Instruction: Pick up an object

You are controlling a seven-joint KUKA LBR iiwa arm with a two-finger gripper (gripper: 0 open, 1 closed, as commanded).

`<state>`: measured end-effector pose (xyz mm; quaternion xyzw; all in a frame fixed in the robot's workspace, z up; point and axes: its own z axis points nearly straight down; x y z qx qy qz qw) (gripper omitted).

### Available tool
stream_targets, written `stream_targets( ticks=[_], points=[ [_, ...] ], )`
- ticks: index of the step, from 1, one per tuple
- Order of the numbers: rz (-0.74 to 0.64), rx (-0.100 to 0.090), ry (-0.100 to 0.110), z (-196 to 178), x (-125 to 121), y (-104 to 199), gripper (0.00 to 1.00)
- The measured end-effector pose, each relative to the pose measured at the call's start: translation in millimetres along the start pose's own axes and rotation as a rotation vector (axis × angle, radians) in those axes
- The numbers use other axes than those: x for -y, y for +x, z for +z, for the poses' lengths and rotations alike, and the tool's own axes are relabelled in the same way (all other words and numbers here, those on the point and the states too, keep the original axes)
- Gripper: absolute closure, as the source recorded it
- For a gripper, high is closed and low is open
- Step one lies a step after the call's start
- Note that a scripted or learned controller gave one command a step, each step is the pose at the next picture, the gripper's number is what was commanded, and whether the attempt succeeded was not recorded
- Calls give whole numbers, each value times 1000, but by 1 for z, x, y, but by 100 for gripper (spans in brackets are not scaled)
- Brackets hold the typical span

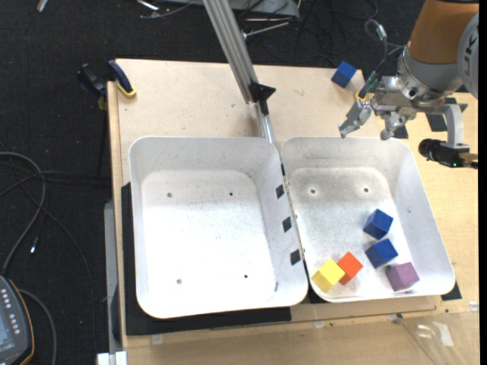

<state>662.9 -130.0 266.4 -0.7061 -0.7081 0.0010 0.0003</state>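
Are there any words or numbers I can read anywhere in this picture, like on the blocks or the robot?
No readable words or numbers anywhere.
Blue blocks, orange block, yellow block, purple block: plain faces, no letters.
Bin divider: dark square marks, not writing.
Device at the bottom left corner: tiny buttons, too small to read.
Robot arm and claw: no label visible.

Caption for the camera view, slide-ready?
Open gripper above right bin's far rim; five cubes in bin, untouched.
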Motion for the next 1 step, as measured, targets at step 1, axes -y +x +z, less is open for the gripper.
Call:
stream_targets(
  ticks=[1],
  points=[
    [9, 4, -6, -28, 13, -75, 0]
  ],
)
